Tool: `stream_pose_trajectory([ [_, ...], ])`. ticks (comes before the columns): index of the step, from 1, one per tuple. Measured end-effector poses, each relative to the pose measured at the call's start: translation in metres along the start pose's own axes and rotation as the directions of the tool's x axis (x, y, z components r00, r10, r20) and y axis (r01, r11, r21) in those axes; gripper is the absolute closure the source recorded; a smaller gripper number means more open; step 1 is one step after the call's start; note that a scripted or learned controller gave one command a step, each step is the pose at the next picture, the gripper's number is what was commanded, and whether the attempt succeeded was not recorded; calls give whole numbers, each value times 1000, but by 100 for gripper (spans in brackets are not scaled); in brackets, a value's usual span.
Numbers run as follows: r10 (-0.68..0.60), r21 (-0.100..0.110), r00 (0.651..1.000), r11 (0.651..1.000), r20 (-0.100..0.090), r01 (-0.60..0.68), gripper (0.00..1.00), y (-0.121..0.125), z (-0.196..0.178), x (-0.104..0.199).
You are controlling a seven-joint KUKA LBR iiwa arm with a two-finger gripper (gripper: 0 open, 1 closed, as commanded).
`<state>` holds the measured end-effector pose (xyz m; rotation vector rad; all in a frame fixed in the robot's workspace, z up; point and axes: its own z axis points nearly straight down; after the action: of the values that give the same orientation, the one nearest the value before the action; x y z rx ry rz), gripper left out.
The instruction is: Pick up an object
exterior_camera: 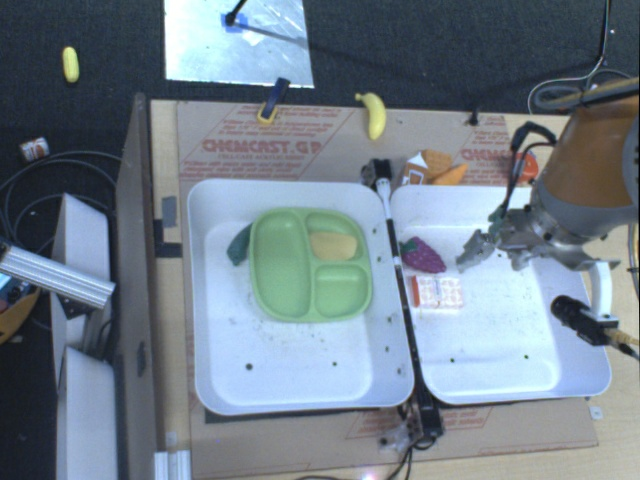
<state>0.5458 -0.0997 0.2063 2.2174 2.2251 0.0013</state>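
Note:
In the right bin (pixel 520 368) a purple bunch of toy grapes (pixel 423 255) lies near the left wall, with a small white and orange packet (pixel 438 293) just below it. My gripper (pixel 473 252) hangs over the right bin's upper middle, a short way right of the grapes and up and right of the packet, with nothing seen in it. The left bin (pixel 230 368) holds a green divided plate (pixel 305 278) with a yellow piece (pixel 335 244) in its upper right section. A dark green item (pixel 238 243) lies against the plate's left edge.
A yellow banana (pixel 374 115) and an orange item (pixel 440 170) lie on the cardboard behind the bins. A black cylinder (pixel 580 320) juts over the right bin's right rim. Cables hang at the upper right.

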Motion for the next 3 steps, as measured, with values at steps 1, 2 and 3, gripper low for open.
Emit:
stream_pose_trajectory([
  [1, 3, 1, 1000, 1000, -2, -3, 0, 14, 112, 6],
  [2, 2, -6, 1000, 1000, 0, -2, 100, 16, 96, 5],
  [3, 2, -5, 1000, 1000, 0, -2, 0, 16, 96, 5],
])
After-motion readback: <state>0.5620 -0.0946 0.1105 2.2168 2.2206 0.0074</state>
